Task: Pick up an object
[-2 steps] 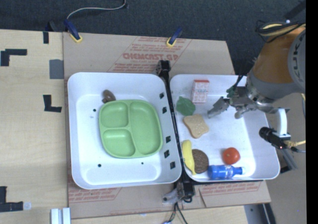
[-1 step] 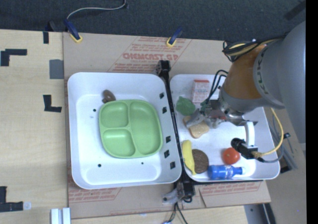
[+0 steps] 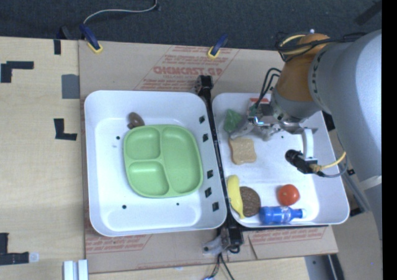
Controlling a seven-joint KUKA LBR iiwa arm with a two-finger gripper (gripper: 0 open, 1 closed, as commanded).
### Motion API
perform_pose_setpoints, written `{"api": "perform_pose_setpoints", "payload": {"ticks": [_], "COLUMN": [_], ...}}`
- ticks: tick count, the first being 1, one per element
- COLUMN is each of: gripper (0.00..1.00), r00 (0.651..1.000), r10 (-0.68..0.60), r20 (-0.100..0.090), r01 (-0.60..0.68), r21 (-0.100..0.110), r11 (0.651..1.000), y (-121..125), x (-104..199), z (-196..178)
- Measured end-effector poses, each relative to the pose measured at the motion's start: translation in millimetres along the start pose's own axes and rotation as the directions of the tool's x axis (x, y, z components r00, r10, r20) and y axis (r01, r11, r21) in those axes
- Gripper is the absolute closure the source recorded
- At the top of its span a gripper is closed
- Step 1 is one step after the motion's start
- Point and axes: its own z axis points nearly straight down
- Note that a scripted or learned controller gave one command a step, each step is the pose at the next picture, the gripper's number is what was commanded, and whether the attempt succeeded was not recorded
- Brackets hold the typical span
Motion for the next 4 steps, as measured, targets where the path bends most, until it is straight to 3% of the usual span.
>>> {"api": "perform_pose_setpoints", "payload": {"ticks": [1, 2, 3, 4], "gripper": [0.0, 0.0, 1.0, 0.0], "r00": [1.0, 1.0, 1.0, 1.0], "r10": [0.004, 0.004, 0.003, 0.003], "r20": [-0.002, 0.001, 0.0, 0.0], "r01": [-0.004, -0.004, -0.003, -0.003], "r21": [0.014, 0.013, 0.012, 0.013], "r11": [1.0, 1.0, 1.0, 1.0], "y": [44.2, 44.1, 44.9, 44.5], "x": [-2.5, -1.6, -0.6, -0.4], "z": [1.8, 1.7, -9.2, -8.8]}}
